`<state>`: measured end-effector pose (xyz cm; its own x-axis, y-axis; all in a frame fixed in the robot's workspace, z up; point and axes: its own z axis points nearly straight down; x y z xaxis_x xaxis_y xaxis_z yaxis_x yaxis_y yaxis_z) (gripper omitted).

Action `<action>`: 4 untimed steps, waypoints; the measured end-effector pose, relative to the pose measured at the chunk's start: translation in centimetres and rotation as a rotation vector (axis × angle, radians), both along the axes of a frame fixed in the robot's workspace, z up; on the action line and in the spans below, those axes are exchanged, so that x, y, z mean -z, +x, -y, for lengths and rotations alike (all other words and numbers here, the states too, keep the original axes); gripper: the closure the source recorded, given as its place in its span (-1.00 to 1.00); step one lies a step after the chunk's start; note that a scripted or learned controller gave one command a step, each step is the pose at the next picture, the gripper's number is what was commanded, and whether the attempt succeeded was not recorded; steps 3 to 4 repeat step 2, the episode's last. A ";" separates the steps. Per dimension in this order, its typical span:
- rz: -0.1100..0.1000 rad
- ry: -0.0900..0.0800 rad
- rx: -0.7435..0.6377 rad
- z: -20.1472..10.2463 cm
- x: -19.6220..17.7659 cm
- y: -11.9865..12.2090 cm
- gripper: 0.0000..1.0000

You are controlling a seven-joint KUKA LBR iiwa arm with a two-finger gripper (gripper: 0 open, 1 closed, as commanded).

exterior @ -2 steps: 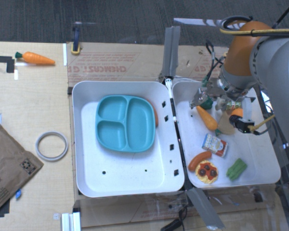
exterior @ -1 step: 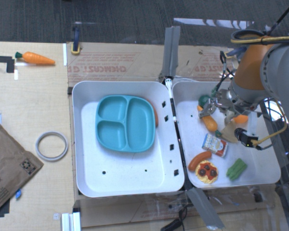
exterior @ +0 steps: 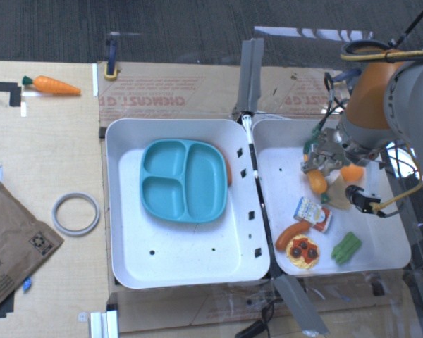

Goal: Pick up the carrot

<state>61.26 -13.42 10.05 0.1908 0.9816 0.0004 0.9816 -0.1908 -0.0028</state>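
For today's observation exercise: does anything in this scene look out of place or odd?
Yes. One carrot lies on the bench at far left, outside both bins, away from the other toy foods in the right bin. The blue divided plate sits alone in the left bin.

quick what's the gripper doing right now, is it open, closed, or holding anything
Gripper: low in the right bin, over an orange piece; open or closed cannot be told.
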 end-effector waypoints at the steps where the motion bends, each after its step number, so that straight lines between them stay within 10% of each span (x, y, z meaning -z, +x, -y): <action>1: -0.036 0.022 -0.070 2.8 -0.3 3.9 1.00; 2: 0.002 -0.002 -0.101 -1.1 -9.5 4.6 1.00; 4: 0.002 -0.002 -0.101 -1.1 -9.5 4.6 1.00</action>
